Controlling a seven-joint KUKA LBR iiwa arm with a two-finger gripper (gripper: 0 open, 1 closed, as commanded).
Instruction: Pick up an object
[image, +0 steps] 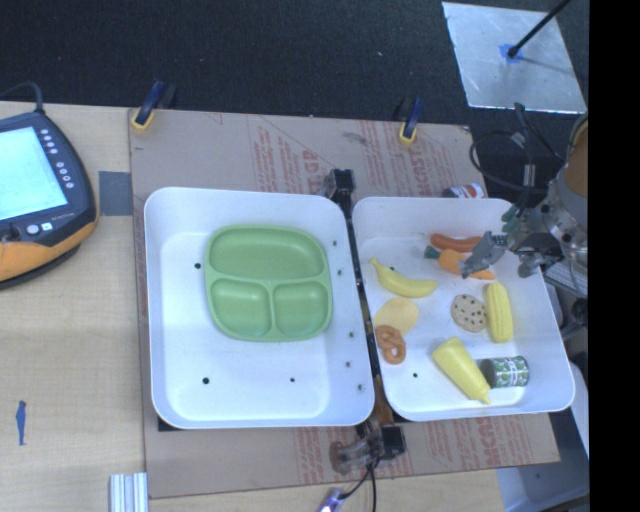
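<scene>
Camera view: I see the orange carrot (462, 261) lying in the right bin (560, 330), near its far wall, beside a red-orange piece (455, 241). My pincer (505, 243) hovers just right of it, fingers apart, clamped on nothing. A banana (402, 281), cookie (467, 312) and corn (498, 311) lie nearer. The left bin (170, 330) holds a green tray (269, 282).

Faint red print runs in rows across the brown cardboard sheet (290, 150) under the bins, too blurred to read. The green can (507, 372) in the right bin carries a label, likewise unreadable.
</scene>
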